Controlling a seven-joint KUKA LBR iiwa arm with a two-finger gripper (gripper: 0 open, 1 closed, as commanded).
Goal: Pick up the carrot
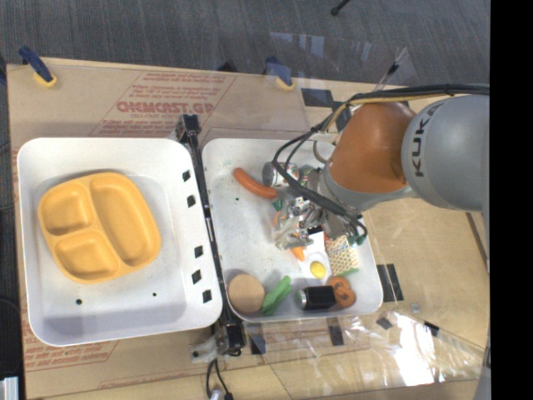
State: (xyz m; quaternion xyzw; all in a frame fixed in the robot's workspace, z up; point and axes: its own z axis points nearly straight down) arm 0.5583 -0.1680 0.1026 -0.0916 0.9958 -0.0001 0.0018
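The carrot, a slim orange stick, lies flat in the upper part of the right bin, pointing up-left. My gripper hangs over the middle of that bin, just below and to the right of the carrot's lower end. The grey arm with its orange band covers the bin's upper right corner. Wires and the wrist hide much of the gripper. A small orange piece shows just under the gripper; I cannot tell what it is.
Along the right bin's front edge lie a tan round bun, a green pod, a black block and an orange ring. A fried egg and a waffle piece sit nearby. A yellow divided plate rests in the left bin.
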